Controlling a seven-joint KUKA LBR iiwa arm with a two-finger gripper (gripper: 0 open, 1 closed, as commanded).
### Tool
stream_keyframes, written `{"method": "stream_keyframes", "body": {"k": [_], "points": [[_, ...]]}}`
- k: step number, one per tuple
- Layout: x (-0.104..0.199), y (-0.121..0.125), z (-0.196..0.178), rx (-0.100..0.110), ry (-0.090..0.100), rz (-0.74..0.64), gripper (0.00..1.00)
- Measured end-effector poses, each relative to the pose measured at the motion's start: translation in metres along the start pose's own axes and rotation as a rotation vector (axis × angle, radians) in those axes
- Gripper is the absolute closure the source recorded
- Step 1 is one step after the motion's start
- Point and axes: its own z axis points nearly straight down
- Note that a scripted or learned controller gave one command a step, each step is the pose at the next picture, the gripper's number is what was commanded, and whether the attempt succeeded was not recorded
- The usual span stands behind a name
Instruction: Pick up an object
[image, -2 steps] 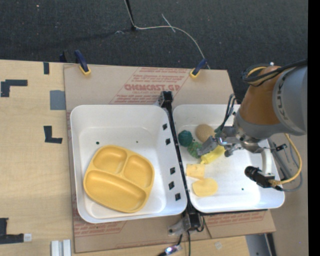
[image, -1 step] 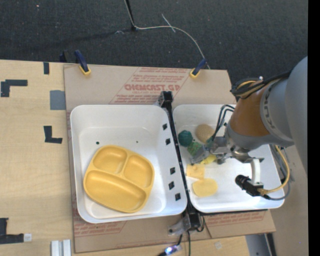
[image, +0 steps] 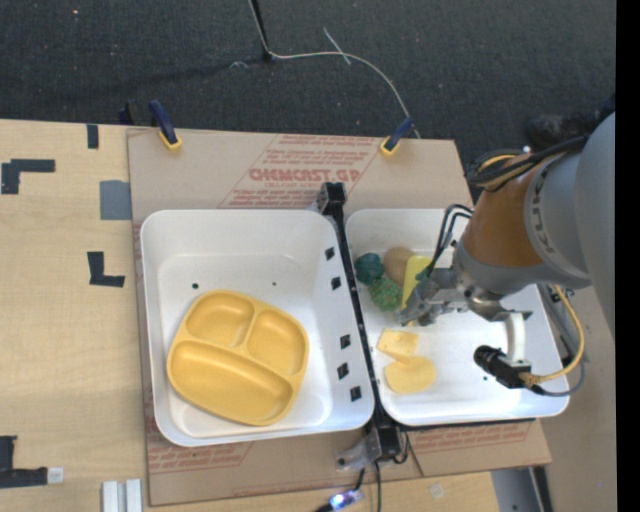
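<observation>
Claw (image: 418, 312) low in the right bin (image: 540, 405), at the cluster of small items near the divider; cannot tell from this slanted view how it is set or whether it has anything

Items around the claw:
- yellow block (image: 414, 281), just above it, touching or nearly so, standing on edge
- green knobbly piece (image: 386, 293), just to its left
- teal lump (image: 369, 266), up and to its left
- tan rounded piece (image: 397, 262), above it, behind the yellow block
- two pale yellow flat pieces (image: 405, 362), just below it, lying flat on the bin floor

Yellow divided plate (image: 238, 355) lies well to the claw's left, in the other bin

Judgement: likeliest target is the yellow block. Looks light and rigid, probably smooth plastic, so it may slip; grip across its narrow faces. Flat pieces offer little edge to pinch. Crowding is the risk: neighbours could be nudged or caught alongside
</observation>
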Motion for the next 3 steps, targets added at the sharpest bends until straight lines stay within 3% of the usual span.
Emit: {"method": "stream_keyframes", "body": {"k": [3], "points": [[-0.006, 0.014, -0.160, -0.009, -0.003, 0.001, 1.00]]}}
